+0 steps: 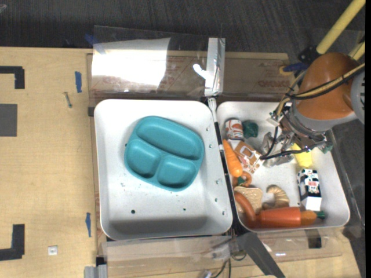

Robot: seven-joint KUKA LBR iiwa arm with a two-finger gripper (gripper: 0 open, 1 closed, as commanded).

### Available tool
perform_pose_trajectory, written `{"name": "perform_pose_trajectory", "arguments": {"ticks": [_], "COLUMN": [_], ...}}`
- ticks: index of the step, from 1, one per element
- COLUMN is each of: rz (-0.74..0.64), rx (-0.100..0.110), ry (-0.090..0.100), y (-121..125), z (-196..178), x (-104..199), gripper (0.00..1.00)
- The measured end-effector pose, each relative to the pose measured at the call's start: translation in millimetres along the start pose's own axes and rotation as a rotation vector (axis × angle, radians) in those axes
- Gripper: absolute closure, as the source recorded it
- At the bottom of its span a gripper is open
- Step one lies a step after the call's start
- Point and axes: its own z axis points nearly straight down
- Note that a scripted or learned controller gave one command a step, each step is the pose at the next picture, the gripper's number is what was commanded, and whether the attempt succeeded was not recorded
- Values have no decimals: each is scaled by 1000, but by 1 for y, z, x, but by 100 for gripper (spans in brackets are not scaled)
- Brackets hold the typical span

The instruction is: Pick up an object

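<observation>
My gripper (pixel 277 148) hangs low over the upper middle of the right bin (pixel 342 196), below the orange band of the arm (pixel 324 86). Directly around it lie a green toy (pixel 250 128), a red and white can (pixel 233 128), an orange and white packet (pixel 248 155) and a yellow piece (pixel 303 156). Lower in the same bin are an orange carrot (pixel 233 162), a black and white toy (pixel 309 182), a bread-like piece (pixel 277 196) and a long red-orange toy (pixel 284 216). The wrist hides whatever sits under it.
The left bin (pixel 116 207) holds a teal divided plate (pixel 164 152). A clear plastic sheet (pixel 151 68) and a metal bracket (pixel 214 68) stand behind the bins. Cables (pixel 324 83) run across the arm, and a yellow pole (pixel 345 19) slants at the top right.
</observation>
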Motion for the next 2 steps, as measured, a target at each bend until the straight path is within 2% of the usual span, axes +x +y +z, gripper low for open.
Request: {"name": "perform_pose_trajectory", "arguments": {"ticks": [1, 2], "rz": [-114, -71], "rx": [9, -6], "ry": [-9, 2], "y": [-43, 9], "z": [-169, -153], "x": [-52, -83], "gripper": [100, 100]}}
